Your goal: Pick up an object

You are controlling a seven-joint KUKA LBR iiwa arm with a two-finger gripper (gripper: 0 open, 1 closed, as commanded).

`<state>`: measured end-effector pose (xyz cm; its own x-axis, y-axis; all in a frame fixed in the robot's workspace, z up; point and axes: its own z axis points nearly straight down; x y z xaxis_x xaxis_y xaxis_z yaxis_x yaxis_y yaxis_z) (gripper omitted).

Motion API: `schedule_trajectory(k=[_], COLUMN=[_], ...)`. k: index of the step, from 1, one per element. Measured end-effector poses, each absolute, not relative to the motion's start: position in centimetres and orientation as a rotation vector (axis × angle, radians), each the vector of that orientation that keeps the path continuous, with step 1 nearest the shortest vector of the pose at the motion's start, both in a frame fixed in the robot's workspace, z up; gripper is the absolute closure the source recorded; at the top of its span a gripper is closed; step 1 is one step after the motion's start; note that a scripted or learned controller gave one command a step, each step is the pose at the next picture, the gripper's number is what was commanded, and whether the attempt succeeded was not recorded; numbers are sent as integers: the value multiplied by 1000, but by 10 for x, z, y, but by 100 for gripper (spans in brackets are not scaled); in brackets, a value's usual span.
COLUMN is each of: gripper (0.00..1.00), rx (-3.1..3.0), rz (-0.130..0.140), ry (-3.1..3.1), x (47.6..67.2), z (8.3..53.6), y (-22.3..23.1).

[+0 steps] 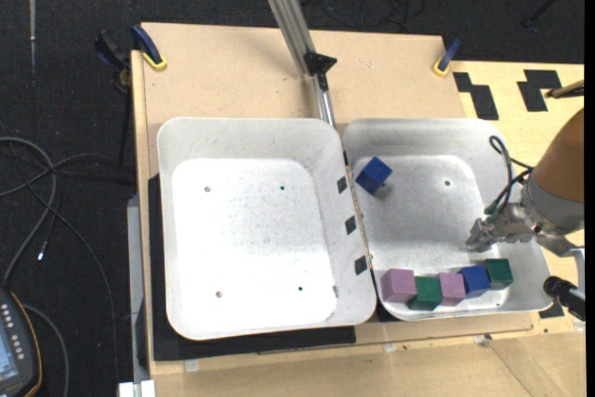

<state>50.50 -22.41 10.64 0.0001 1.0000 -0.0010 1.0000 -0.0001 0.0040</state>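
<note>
In the right bin (423, 139) a blue cube (374, 175) rests near the left wall, apart from the others. Along the bin's front edge stands a row of blocks: a purple one (399, 284), a green one (428, 292), a pink-purple one (452, 285), a blue one (476, 278) and a dark green one (499, 271). My gripper (485, 234) hangs at the right side of this bin, just above and behind the blue and dark green blocks. Nothing shows between its tips.
The left bin (186, 144) lies beside the right one, with a divider ridge between them. A slanted metal pole (284, 0) rises behind the bins. Clamps sit at the bench's back corners. A cable loops by the wrist.
</note>
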Motion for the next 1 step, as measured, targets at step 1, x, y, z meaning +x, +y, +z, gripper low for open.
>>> schedule_trajectory(k=[1], gripper=[0], rx=[2221], rz=[3], ry=[2218], x=[505], z=[106], y=[-224])
